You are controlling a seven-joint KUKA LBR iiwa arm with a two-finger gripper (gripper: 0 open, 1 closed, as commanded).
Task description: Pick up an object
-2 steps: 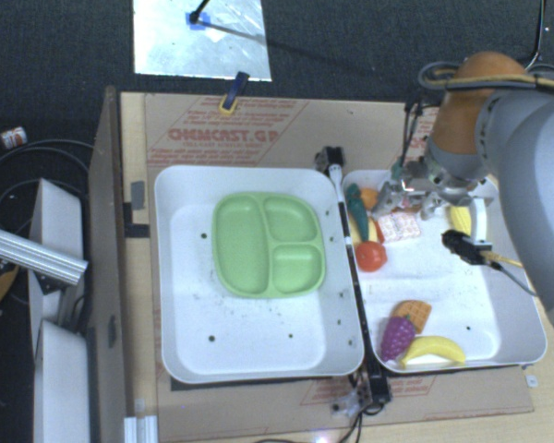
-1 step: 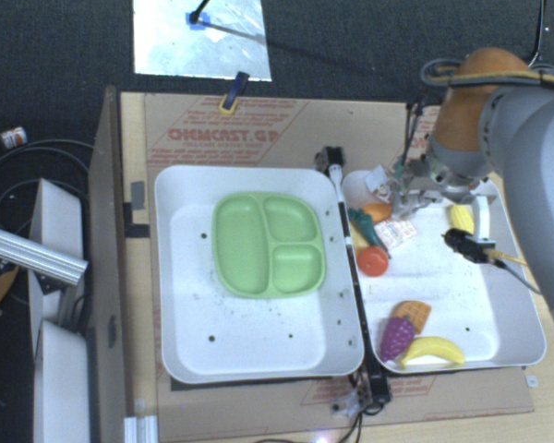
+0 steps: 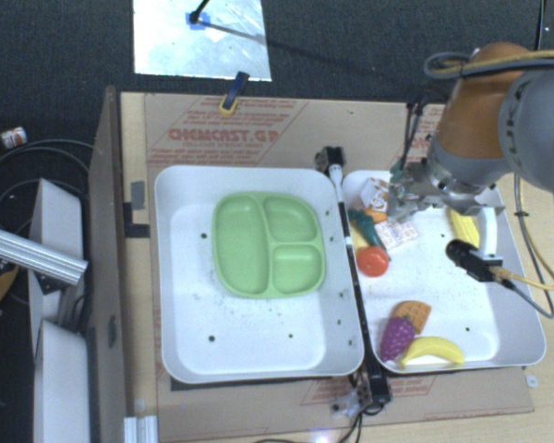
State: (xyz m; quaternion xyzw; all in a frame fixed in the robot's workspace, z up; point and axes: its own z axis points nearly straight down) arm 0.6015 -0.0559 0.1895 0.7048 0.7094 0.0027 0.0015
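Where the grey arm (image 3: 526, 109) reaches in from the right of the frame, its end effector (image 3: 403, 203) hangs low over the upper left part of the right bin (image 3: 512, 335). It sits just above a white printed packet (image 3: 400, 235), and whether it is wide or narrow cannot be told from this slanted view (the wrist body covers its tip). Nothing can be seen gripped in it.

The things to pick all lie in the right bin. An orange carrot with a green end (image 3: 363, 226) lies along the bin's left wall, just left of the packet. A red tomato (image 3: 374, 262) sits right below the carrot, touching or nearly touching it. A yellow corn cob (image 3: 465, 228) lies toward the right of the bin, under the arm. In the lower part of the bin, a purple bunch of grapes (image 3: 396, 339) lies against a tan waffle-like piece (image 3: 415, 314), with a yellow banana (image 3: 433, 350) just to the right of the grapes.

The left bin (image 3: 180, 284), in the middle of the frame, holds a green divided plate (image 3: 266, 245). Both bins rest side by side on the cardboard-covered table (image 3: 258, 132).
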